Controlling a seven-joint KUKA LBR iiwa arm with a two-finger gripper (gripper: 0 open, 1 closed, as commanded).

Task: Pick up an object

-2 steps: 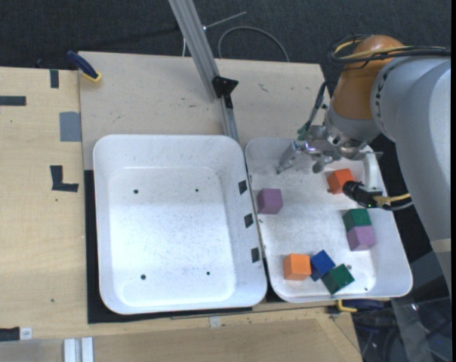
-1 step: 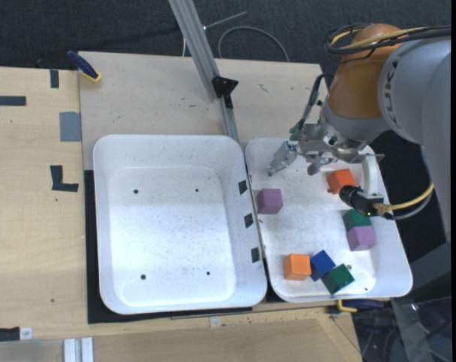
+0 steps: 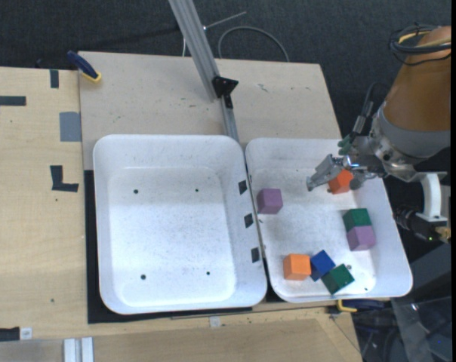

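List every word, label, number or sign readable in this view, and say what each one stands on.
None: no readable text anywhere.
Grey tape patches on the bench: blank shapes, no letters.
Blocks in the right bin, such as the purple block: plain faces.
Gripper and arm: no legible marking.

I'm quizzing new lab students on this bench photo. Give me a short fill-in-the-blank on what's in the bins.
1. All the blocks lie in the ____ bin.
2. The pincer is right beside an ____ block.
3. The blue block lies between an orange block and a ____ one.

Missing words: right; orange; green
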